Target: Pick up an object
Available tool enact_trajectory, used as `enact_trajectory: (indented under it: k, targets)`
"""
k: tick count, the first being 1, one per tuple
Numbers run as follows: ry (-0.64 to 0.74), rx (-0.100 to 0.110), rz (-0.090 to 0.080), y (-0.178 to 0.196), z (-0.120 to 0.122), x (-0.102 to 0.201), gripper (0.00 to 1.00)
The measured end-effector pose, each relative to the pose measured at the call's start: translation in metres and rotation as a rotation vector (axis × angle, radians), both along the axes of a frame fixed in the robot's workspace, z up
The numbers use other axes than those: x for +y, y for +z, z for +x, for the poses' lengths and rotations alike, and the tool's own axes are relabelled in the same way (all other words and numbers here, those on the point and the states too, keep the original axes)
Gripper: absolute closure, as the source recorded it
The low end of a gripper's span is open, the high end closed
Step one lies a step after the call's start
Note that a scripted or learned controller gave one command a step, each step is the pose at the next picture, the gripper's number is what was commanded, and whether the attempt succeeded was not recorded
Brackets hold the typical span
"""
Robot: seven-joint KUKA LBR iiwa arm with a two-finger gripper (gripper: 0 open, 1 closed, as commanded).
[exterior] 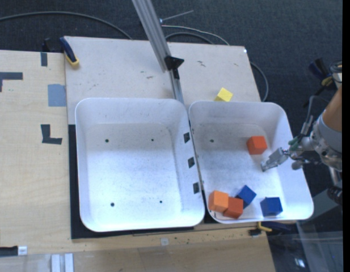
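Pale wood table [27, 169], two glossy white plastic bins. Right bin [279, 118]: orange cube [256, 145] near the back, orange pair [226, 203] plus two blue cubes [258, 202] at the front wall. Yellow cube [224, 94] outside on the table. Metal claw [272, 161] just beside the lone orange cube, pinching nothing; spread or pressed together, can't tell.

I can't read any words, numbers or signs here. The little dark marks on the wall between the two bins [190, 162] are too small for me to make out.
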State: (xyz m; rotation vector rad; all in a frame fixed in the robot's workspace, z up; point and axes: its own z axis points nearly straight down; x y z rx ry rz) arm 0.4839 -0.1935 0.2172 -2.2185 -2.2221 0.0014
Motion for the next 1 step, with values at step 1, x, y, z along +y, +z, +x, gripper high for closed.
enact_trajectory:
  k: [1]
  targets:
    - [0.003,0.003,0.000,-0.0914,0.0849,-0.0146,0.00]
